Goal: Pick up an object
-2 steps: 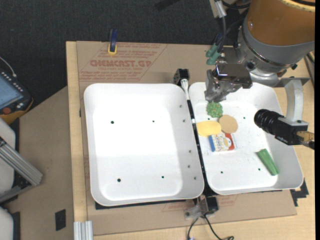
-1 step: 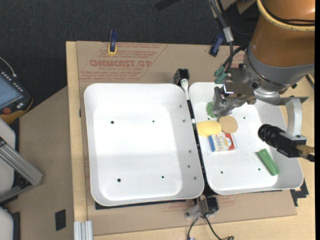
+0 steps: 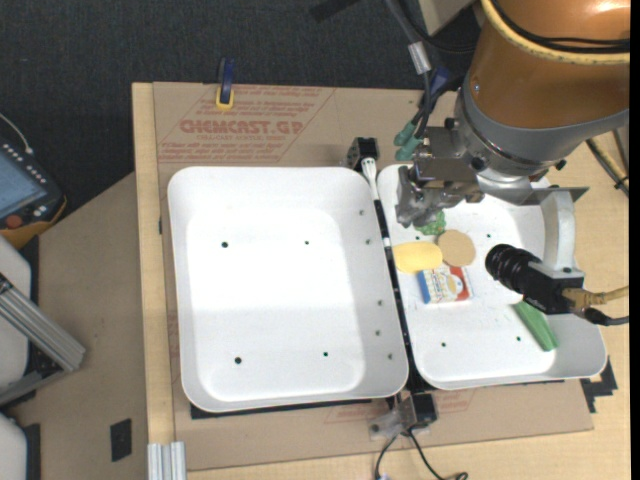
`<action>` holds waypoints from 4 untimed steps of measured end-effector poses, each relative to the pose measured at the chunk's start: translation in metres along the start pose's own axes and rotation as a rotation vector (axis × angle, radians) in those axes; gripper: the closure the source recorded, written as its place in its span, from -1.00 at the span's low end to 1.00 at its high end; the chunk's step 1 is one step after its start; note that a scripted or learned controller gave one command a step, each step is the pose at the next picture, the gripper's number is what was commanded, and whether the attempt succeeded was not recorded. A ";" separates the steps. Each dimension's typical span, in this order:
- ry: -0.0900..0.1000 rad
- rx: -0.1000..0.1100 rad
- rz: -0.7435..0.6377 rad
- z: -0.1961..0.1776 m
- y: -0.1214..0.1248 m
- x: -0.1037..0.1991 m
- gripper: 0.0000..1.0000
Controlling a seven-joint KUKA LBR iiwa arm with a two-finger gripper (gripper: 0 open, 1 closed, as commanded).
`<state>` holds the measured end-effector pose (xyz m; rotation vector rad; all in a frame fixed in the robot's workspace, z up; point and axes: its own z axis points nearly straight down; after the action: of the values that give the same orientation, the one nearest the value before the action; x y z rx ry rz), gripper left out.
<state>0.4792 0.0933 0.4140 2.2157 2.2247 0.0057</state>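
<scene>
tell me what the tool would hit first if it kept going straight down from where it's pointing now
Probably the green object just under the tool, at the back of the right bin. The yellow piece and tan disc lie slightly nearer the camera. Depth is hard to judge from this slant.

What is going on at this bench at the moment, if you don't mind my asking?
A grey robot arm with an orange band reaches in over the right-hand shallow white bin, its end effector low at the bin's far left corner. Close beside it lie a yellow rounded block, a tan round disc, a small red, white and blue packet and a green stick. Nothing can be seen held. The left-hand shallow white bin sits alongside.
</scene>
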 end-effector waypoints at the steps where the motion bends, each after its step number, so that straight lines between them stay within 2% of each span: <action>1: -0.002 -0.001 0.007 -0.010 0.000 -0.024 1.00; 2: -0.004 0.013 0.012 0.076 -0.002 -0.086 1.00; 3: -0.002 0.007 0.010 0.089 0.002 -0.132 1.00; 4: 0.000 0.001 -0.004 0.073 0.000 -0.067 1.00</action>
<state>0.4796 0.0264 0.3412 2.2123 2.2293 0.0049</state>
